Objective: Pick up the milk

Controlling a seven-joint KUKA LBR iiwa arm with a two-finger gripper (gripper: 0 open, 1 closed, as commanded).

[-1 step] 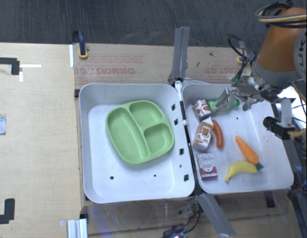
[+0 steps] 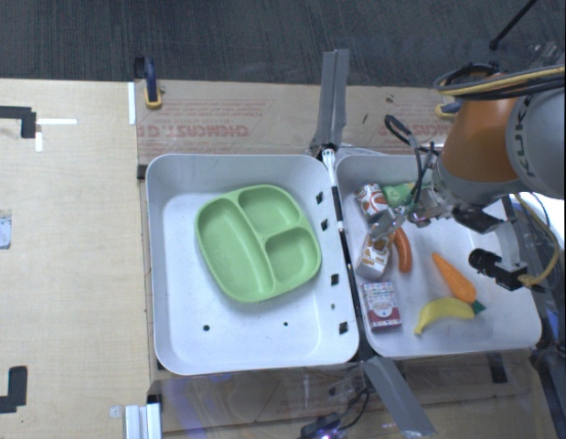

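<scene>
The claw (image 2: 389,229) is down in the right bin (image 2: 511,337); whether it's spread or pinching, can't tell. The milk (image 2: 374,258) lies just beneath it, a hot dog (image 2: 404,251) right beside, carrot (image 2: 454,278) and banana (image 2: 444,315) further right.

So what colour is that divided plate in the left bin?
Light green: the three-compartment plastic plate lies in the left white bin, clearest in the overhead camera view.

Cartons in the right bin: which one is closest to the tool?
The middle carton, lying tilted just under the tool. The red-labelled carton lies nearer the front wall; the third carton lies toward the back.
</scene>
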